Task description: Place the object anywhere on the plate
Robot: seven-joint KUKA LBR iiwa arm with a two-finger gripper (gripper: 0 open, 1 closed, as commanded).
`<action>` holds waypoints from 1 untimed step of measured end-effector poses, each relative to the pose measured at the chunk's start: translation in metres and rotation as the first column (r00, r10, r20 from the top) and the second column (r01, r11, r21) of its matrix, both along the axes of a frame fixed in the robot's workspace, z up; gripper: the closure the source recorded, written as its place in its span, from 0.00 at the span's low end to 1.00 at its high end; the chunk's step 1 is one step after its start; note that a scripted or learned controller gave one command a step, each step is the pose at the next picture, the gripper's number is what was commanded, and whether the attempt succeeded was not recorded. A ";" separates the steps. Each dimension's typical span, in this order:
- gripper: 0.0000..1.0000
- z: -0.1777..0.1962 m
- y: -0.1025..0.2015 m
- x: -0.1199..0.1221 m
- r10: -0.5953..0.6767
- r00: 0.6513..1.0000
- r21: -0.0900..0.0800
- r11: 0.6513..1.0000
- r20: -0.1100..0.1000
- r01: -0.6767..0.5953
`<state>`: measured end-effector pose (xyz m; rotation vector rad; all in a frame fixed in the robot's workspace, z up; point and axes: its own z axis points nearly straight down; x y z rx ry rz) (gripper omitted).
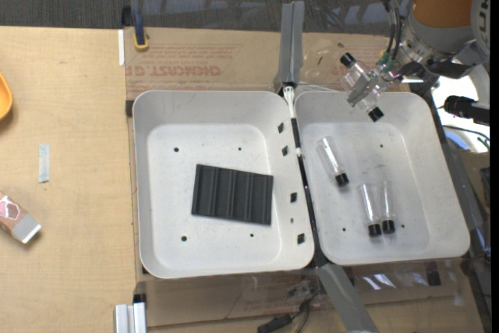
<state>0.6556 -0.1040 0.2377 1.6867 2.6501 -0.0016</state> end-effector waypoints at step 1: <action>1.00 0.020 0.069 -0.086 -0.011 1.000 0.000 1.000 -0.003 0.011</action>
